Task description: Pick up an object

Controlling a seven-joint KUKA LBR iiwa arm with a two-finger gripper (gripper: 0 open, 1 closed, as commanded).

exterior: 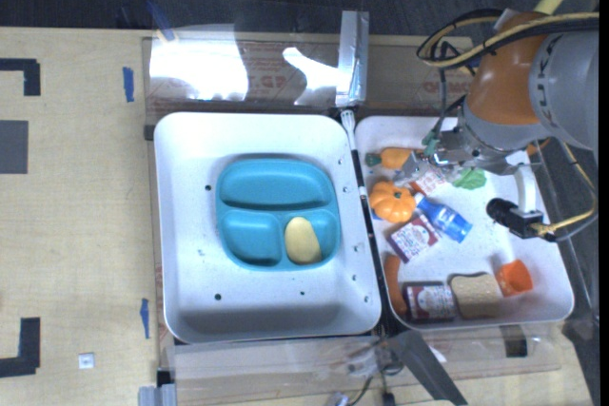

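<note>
Camera view, looking down on the desk [67, 233]: you have 2 white bins side by side. Left bin [181, 157] carries a blue divided tray [252, 190] with a yellow, egg-shaped object [303, 240] in its lower right compartment.

Right bin [557, 285] is where the clutter sits. Your arm [561, 86] comes in from the right, orange band over the bin's upper edge, with the gripper [445, 150] low over the bin's upper middle. You cannot tell from this angle whether it stands wide or narrow, nor whether anything sits in it.

Nearest things to the gripper: a green piece [470, 177] just right of it, a small orange item [394, 158] just left. Below and to the left lies a small orange pumpkin [393, 202]. A blue packet [445, 219] lies below, a dark red packet [412, 240] beside it. Well apart, along the bin's lower edge: a dark bottle with a label [428, 299], a tan block [479, 292] touching it, an orange cap-like piece [515, 276].
</note>
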